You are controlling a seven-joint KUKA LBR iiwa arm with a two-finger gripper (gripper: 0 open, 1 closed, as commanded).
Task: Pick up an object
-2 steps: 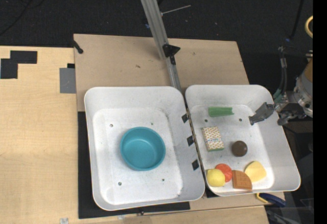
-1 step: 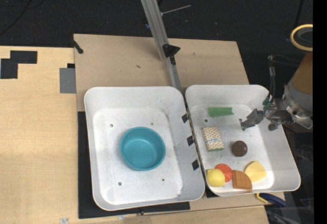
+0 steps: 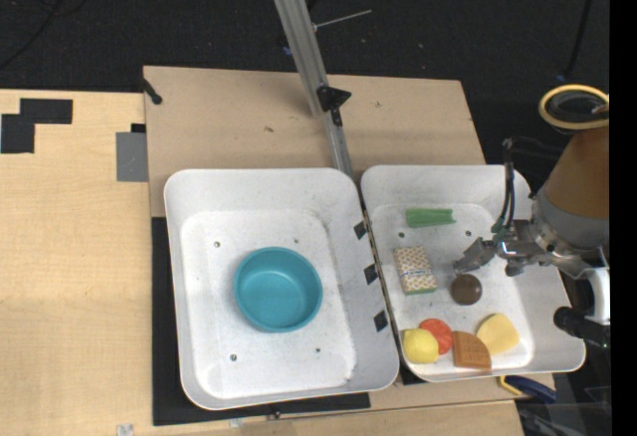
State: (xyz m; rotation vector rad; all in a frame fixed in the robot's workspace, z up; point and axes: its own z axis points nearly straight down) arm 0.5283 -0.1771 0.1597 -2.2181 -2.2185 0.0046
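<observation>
**Two bins, gripper low over the right one**

You've got the gripper (image 3: pixel 485 259) hanging in the right white plastic bin (image 3: pixel 468 180), just above the small round brown ball (image 3: pixel 466 289); whether the jaws are parted or closed, you cannot tell. Near it lie a green wedge-shaped block (image 3: pixel 429 217) and a speckled tan rectangular sponge (image 3: pixel 415 269). Over in the left white bin (image 3: pixel 199 195) sits a teal plastic bowl (image 3: pixel 279 289).

We see a metal rail (image 3: pixel 304 36) slanting across the wooden bench (image 3: pixel 239 115), its lower end near the gap between both white bins. Left of that rail, black squares (image 3: pixel 35 120) mark a pale board (image 3: pixel 70 265)
</observation>
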